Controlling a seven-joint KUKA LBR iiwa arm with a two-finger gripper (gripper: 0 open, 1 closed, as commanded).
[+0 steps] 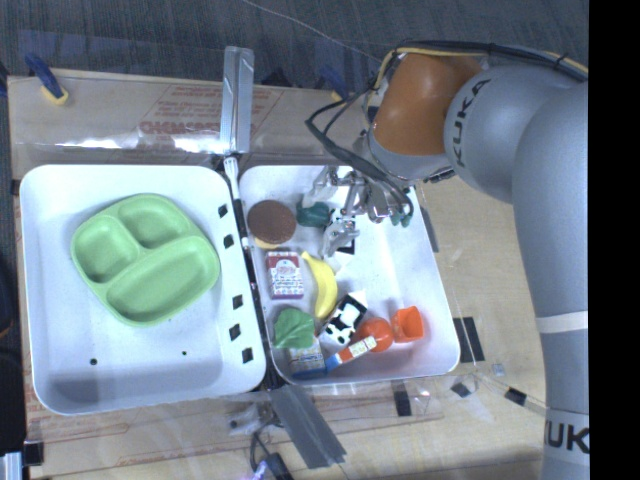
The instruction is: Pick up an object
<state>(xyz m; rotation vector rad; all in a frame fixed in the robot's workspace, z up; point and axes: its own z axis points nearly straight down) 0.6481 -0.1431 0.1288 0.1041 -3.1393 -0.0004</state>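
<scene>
Green 3-compartment plate (146,258) in left white bin (40,298), right white bin (440,340) beside it, wooden bench (120,103) beneath.

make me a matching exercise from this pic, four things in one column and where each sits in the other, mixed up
Things:
1. green divided plate
2. brown round disc
3. banana
4. orange cup

Places:
A. right bin, near its right front corner
B. left bin
C. right bin, back left, by the divider between the bins
D. right bin, middle, just right of the red box

Pairs: 1-B, 2-C, 3-D, 4-A
</scene>
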